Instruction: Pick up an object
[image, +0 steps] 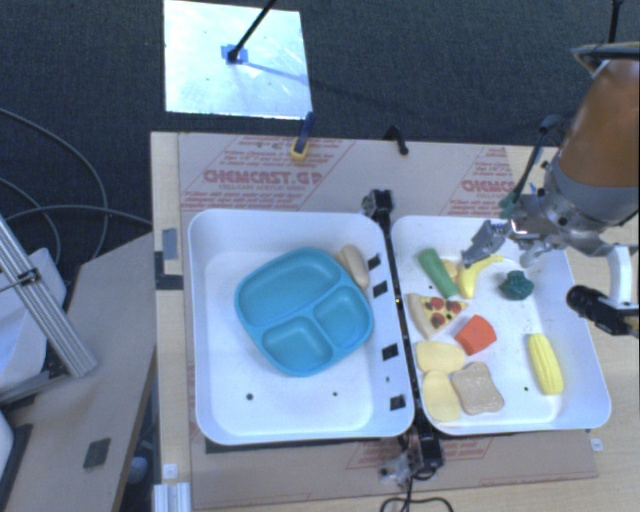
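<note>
My gripper (508, 247) hangs over the back of the right bin (590, 400), open with nothing between its fingers. One finger (486, 240) stands just above a yellow banana (478, 273). The other is close to a teal broccoli piece (517, 285). A green cucumber (437, 271) lies left of the banana. Further forward in the same bin are a pizza slice (435, 313), an orange-red block (476, 334), a corn cob (544, 362), a slice of toast (477, 389) and two pale yellow pieces (439, 357).
The left bin (225, 400) holds a blue compartment plate (303, 310) with a tan food piece (353, 265) at its back right corner. A black divider (395, 300) runs between the bins. The grey and orange arm (600, 130) rises at the right.
</note>
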